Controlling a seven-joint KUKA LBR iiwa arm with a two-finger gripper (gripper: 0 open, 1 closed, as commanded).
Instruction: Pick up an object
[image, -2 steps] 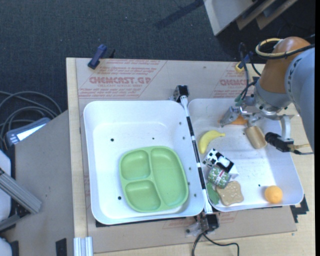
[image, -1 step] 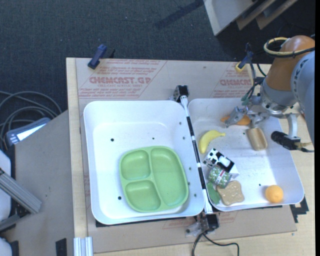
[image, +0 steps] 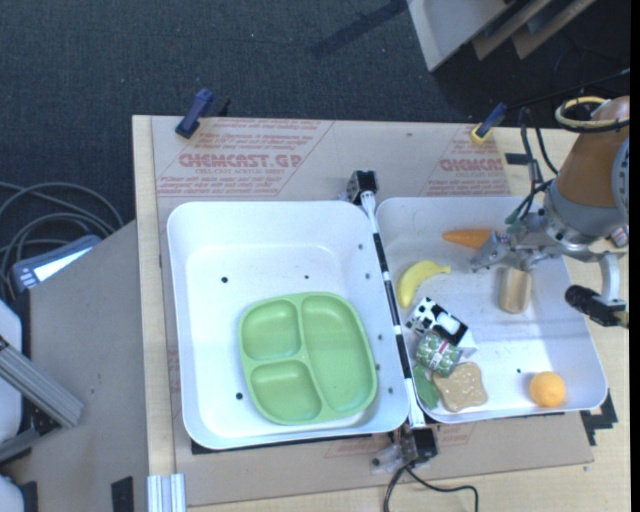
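Tool (image: 517, 262): hangs over the upper part of the right bin (image: 570, 345), directly above a tan block (image: 514, 290); whether it is spread or closed cannot be told.
Candidate object: the tan block stands upright just below the tool, with an orange carrot (image: 466, 238) just to its left.
Other pieces: yellow banana (image: 420, 279), black-and-white cow (image: 439, 320), green can (image: 437, 352), toast slice (image: 461, 387) and orange ball (image: 546, 389) lie apart in the same bin.
Left bin (image: 200, 300): holds a green divided plate (image: 304, 356).
Risk: the upright block may tip if touched off-centre; the carrot could be nudged.
Hidden: the block's top and any contact with it; the arm (image: 590, 180) is cut off at right.
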